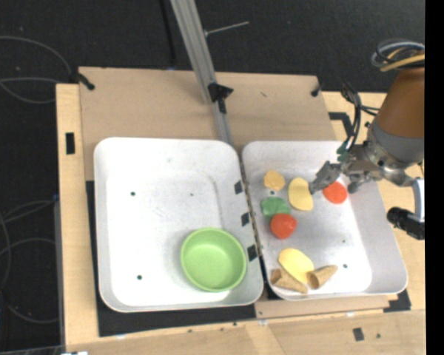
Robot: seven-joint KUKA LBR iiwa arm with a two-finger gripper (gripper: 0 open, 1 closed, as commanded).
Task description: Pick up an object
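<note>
Red ball (335, 193) sat right at our hand (339, 177) in the right bin (370, 265), not yet lifted, though we couldn't tell its grip.

My arm (399, 124) is a thick rounded column, with a broad orange band toward one o'clock and a grey collar beneath it. Above the orange, a loop of pale cable (397, 52) curls at twelve o'clock, and thin dark wires (353, 109) trail off the collar toward ten. My gripper (339, 177) is dark grey metal, angular, with slim fingers. A black knob-like fitting (404, 222) sticks out at five o'clock.
</note>
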